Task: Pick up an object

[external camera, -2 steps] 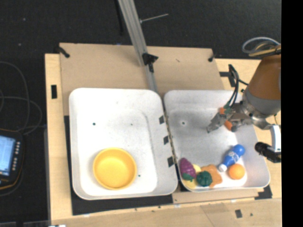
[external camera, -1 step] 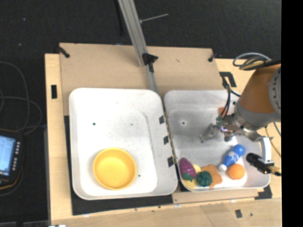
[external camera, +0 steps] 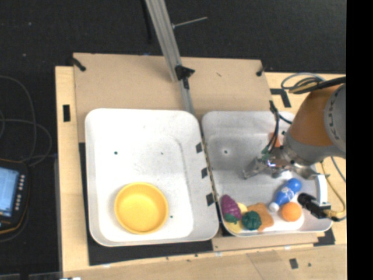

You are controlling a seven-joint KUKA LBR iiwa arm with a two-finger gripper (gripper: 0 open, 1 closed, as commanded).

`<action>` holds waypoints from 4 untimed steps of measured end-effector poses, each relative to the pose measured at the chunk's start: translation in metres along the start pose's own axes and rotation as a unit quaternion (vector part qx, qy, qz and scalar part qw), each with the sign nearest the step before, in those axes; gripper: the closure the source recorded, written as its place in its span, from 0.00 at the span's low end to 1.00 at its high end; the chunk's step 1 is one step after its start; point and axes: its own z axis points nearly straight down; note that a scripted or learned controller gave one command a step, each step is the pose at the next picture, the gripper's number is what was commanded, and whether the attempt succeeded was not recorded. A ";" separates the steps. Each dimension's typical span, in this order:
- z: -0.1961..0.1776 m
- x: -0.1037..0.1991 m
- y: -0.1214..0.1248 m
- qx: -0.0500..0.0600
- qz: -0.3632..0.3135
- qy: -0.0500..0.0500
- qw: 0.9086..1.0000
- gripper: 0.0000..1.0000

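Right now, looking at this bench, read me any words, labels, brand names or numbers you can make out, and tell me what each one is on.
No text can be read here.
Handheld screen device, left edge: display lit, content too blurred to read.
Small bottle with blue cap, right bin: any label is too small to read.
Yellow bowl, left bin: no markings visible.

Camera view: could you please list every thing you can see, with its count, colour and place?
bins: 2, white, side by side on the bench
bowl: 1, yellow, left bin, near corner
bottle: 1, blue and white, right bin, near edge
ball: 1, orange, right bin, beside the bottle
toys: several, purple, green, tan, right bin, near edge
pole: 1, grey, behind the bins
arm: 1, grey and orange, over the right bin
claw: 1, grey, above the right bin's floor
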 end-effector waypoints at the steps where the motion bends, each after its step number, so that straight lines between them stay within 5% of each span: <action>1: -0.011 -0.001 0.001 -0.002 0.002 0.000 1.000 1.00; 3: -0.130 -0.005 0.009 -0.004 -0.002 -0.001 1.000 1.00; 4: -0.143 0.050 0.018 -0.002 -0.005 0.001 1.000 1.00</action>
